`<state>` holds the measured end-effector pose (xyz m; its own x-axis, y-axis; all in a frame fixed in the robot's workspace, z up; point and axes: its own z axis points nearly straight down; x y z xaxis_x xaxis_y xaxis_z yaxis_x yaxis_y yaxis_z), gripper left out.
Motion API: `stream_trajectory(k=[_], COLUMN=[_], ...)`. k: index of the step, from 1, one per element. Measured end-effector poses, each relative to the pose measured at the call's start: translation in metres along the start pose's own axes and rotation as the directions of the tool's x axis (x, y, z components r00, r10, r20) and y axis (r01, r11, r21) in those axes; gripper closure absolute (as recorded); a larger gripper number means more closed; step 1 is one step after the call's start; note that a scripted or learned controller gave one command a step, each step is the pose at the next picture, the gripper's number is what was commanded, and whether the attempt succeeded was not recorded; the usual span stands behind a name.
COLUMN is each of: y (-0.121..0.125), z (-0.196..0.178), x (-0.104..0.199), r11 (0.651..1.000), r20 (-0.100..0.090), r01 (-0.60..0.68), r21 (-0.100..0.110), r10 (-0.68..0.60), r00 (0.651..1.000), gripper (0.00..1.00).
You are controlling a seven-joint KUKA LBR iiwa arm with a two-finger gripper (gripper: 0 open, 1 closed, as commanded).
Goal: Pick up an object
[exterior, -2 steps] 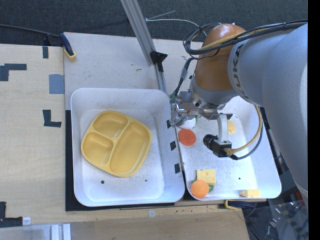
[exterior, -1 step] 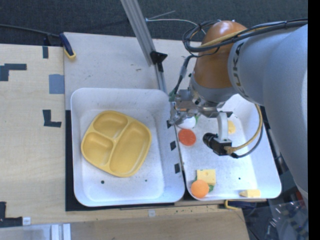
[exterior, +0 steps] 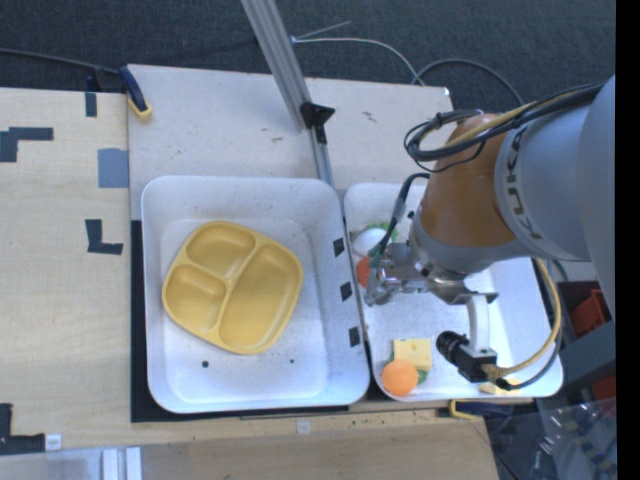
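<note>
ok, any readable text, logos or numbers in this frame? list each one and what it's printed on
"KU": dark lettering running vertically down the grey arm just past the orange band; the letters after that cannot be made out.
Nothing else reads: the yellow divided plate in the left bin is plain, and so is the yellow block in the right bin. The dark tape marks on the bench are shapes, not characters.
</note>
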<state>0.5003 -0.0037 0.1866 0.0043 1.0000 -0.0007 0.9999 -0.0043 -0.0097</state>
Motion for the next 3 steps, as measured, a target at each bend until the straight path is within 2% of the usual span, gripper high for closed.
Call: stream_trajectory(k=[1,2,3], y=[0.056,0.138,0.098], z=[-0.047,-0.002,-0.003], x=[0.018,0.082,0.020], r11=[1.000,1.000,1.000], r20=[-0.001,-0.001,0.003], r01=[0.008,0.012,-0.001], r21=[-0.015,-0.011,-0.006], r10=[-0.008,-0.012,0.001], r00=[1.000,1.000,1.000], gripper=[1.00,1.00,1.00])
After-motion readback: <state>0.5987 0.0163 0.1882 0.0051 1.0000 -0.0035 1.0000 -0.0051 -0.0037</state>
